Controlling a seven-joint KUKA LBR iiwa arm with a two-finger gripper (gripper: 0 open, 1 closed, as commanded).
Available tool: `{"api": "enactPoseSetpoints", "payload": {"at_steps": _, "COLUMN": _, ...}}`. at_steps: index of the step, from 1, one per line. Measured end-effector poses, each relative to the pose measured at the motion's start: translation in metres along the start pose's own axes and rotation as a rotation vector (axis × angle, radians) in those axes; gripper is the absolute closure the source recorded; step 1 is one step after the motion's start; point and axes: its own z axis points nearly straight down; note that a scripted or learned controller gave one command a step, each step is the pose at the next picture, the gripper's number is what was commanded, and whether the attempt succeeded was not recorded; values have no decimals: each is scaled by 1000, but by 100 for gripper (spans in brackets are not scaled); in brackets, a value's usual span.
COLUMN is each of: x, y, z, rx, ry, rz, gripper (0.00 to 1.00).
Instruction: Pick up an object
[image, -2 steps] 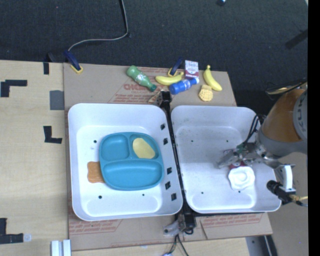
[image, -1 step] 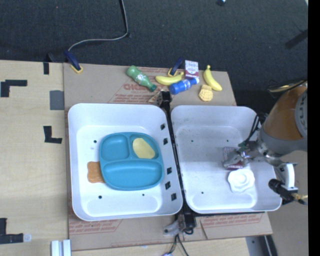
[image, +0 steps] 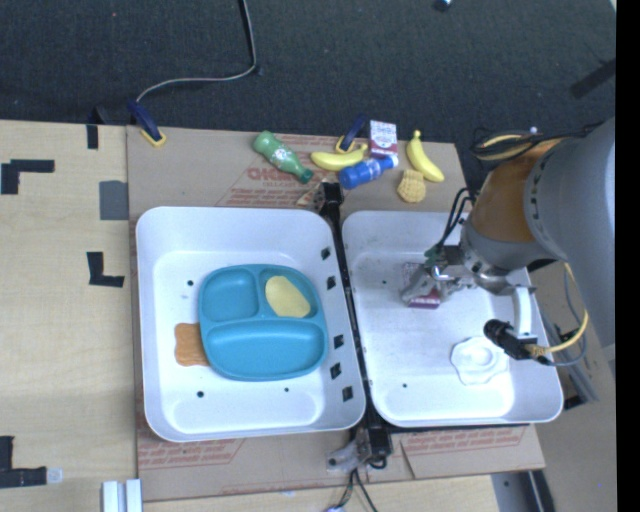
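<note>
My gripper (image: 426, 285) is low in the right bin (image: 400, 395), near its upper middle, reached in from the right under the grey arm with the orange band. A small pinkish-maroon object (image: 426, 301) lies on the bin floor right at the gripper's tip, partly hidden by it. A white lumpy object (image: 474, 361) rests on the bin floor below and to the right of the gripper, apart from it.
The left bin (image: 170, 395) holds a blue divided plate (image: 262, 340) with a yellow piece (image: 288, 296) on it and an orange item (image: 187, 345) at its left edge. Behind the bins lie a green bottle (image: 281, 156), two bananas (image: 336, 159), a blue bottle (image: 362, 172) and a small carton (image: 383, 135).
</note>
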Motion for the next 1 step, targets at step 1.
{"api": "enactPoseSetpoints", "payload": {"at_steps": 1, "x": 67, "y": 17, "z": -99, "rx": 3, "ry": 1, "rz": 0, "gripper": 100}}
